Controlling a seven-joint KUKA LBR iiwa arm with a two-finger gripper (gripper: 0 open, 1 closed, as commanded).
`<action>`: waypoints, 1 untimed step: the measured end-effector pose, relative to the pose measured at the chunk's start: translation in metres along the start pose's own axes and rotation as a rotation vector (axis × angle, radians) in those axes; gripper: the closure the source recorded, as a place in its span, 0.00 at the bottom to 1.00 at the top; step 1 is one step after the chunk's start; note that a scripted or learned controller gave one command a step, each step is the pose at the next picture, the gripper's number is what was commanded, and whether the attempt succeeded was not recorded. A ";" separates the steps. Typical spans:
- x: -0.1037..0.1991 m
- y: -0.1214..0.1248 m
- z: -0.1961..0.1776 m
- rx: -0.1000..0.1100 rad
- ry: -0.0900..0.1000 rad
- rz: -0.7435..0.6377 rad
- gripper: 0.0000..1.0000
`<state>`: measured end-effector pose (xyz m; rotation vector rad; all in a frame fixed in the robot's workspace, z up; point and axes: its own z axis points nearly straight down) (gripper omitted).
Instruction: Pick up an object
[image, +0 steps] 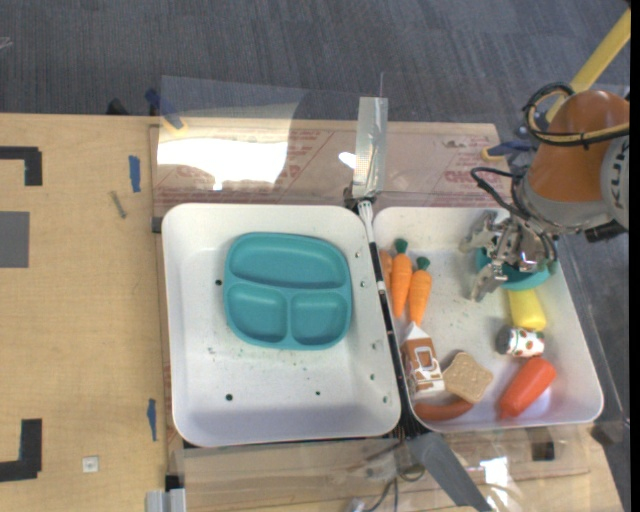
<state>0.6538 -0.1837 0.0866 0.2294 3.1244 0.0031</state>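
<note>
Worktop front edge sits nearest. Left bin holds a teal divided plate. Right bin holds the candidates: two carrots at 9 o'clock, red-orange piece at 5, yellow piece just right of centre, cracker at 6. Hand hovers at the right bin's 1 o'clock, fingers spread, gripping nothing visible; a small teal item lies right under it. Looks like approach stage. Next: centre on a target, descend, close.

A tan wooden bench stands on dark grey carpet.
</note>
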 end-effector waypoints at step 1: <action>0.042 -0.024 -0.001 -0.024 0.005 0.104 0.00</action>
